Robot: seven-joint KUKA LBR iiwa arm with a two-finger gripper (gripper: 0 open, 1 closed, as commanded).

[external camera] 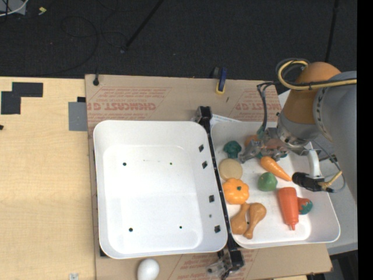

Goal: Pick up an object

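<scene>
The right white bin [326, 229] holds several toy foods: a teal piece [233, 149], a beige round [231, 169], an orange pumpkin [235, 191], a tan drumstick [249, 216], a green ball [267, 181], a small carrot [275, 168] and a red-orange bottle shape [288, 206] with a teal bit [305, 205] beside it. My gripper [257, 148] reaches down into the far part of this bin, between the teal piece and the small carrot's thick end. The arm's grey and orange body covers the bin's far right corner.
The left white bin [105, 156] sits beside the right one, with a black divider [211, 185] between them. A white ball [148, 268] lies on the bench in front of the left bin. A blue clamp [221, 80] stands at the cardboard's far edge.
</scene>
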